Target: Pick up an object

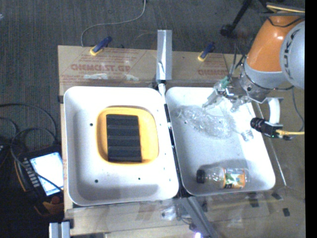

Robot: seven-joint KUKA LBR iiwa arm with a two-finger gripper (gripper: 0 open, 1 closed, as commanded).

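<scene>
Crumpled clear plastic (208, 120) lies in the upper middle of the right bin (257, 175), and the gripper (225, 95) sits at its upper right edge; whether anything is pinched between the gripper's tips cannot be told. A bottle (223, 177) with an orange label and dark cap lies on its side near that bin's front wall. The left bin (79, 133) holds a yellow tray (128, 135) with a black ribbed insert.

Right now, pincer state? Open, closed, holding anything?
Pincer: cannot be told. It sits at the far edge of the right bin, over the crumpled clear plastic; nothing visibly held.
</scene>
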